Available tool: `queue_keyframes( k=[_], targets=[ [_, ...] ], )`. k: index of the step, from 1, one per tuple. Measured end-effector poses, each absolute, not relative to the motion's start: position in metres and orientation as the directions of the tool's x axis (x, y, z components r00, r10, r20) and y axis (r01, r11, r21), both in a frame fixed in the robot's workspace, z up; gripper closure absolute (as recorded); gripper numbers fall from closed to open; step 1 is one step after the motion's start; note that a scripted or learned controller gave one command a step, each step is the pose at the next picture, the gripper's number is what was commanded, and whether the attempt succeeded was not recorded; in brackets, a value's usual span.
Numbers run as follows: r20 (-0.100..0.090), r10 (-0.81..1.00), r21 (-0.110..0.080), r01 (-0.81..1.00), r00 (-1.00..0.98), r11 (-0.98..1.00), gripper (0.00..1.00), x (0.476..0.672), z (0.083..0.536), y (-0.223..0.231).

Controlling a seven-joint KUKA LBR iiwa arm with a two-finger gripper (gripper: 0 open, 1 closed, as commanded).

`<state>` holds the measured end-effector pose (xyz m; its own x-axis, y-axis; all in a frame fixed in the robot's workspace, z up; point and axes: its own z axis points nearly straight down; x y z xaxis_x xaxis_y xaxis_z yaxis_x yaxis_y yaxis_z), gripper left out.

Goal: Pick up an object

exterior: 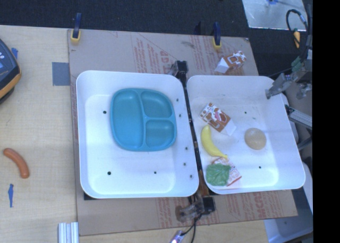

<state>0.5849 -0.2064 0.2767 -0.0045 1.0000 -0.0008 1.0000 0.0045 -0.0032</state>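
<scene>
1. A blue divided plate (143,119) is lying in the left bin (87,130).
2. In the right bin (276,173), a banana (211,143) is looking light, firm; grip its middle.
3. The gripper (272,92) is hovering at the far edge; its state I cannot tell.

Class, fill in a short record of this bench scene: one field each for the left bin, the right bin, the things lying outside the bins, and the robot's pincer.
left bin: holds a blue divided plate
right bin: holds a banana, a red-and-white packet, a pale round object and a green item lying on a packet
outside bins: a sausage on the bench at left; a small packet on the cardboard behind the right bin
pincer: over the right bin's far right corner, holding nothing visible
</scene>
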Motion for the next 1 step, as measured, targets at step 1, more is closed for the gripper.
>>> queue_keyframes(
  k=[1],
  targets=[
    [0.000,1.000,-0.006,1.000,-0.007,0.007,0.00,0.5440,0.1615,-0.1247]
  ],
)
